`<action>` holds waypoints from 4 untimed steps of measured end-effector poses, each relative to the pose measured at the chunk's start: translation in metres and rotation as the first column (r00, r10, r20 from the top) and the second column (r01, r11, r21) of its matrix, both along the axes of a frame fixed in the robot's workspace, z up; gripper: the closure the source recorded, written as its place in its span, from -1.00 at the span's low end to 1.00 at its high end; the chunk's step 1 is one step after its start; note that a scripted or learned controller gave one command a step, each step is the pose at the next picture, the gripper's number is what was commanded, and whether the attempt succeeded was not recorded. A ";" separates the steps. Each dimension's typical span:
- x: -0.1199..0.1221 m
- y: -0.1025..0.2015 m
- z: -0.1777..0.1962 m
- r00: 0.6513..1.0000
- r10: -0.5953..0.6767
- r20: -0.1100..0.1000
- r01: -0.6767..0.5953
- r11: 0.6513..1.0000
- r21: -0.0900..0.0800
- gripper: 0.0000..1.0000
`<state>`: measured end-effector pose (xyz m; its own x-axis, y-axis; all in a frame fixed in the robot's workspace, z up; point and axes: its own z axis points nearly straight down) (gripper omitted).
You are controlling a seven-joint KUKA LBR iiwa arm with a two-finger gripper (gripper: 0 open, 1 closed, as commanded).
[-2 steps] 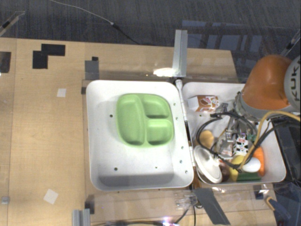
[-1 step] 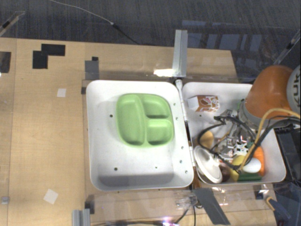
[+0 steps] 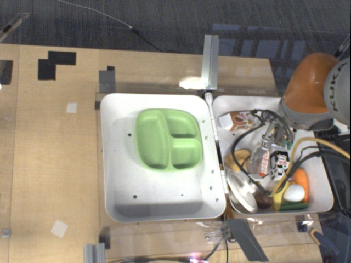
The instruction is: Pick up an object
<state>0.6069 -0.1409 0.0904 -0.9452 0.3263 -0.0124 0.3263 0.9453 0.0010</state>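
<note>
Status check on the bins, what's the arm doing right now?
Gripper low in right bin, over the clutter. Nothing seen held. Green tray alone in left bin. Cables crowd the gripper.

Place: a robotics lab is indicated.
Evidence: two white bins (image 3: 109, 163) are mounted on a wooden bench (image 3: 49, 163); loose cables (image 3: 82, 7) are laid over grey carpet (image 3: 164, 10).

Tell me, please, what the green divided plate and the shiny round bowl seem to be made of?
The green divided plate looks like moulded plastic: one even matte colour, soft rounded edges, three pressed compartments. The shiny round bowl in the right bin looks like polished metal, probably steel: grey with bright mirror-like reflections, though glossy plastic cannot be excluded.
</note>
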 end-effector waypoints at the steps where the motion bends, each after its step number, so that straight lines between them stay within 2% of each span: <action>1: -0.037 0.022 0.000 0.988 -0.156 0.010 0.156 0.988 0.000 -1.00; 2: -0.059 0.013 -0.001 0.941 -0.337 0.010 0.337 0.941 0.005 -1.00; 3: -0.056 0.006 -0.001 0.926 -0.378 0.005 0.378 0.926 0.007 -1.00; 4: -0.051 0.003 0.014 0.927 -0.373 0.027 0.373 0.928 0.006 1.00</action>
<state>0.5557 -0.1375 0.1045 -0.7544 0.6554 -0.0360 0.6553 0.7552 0.0159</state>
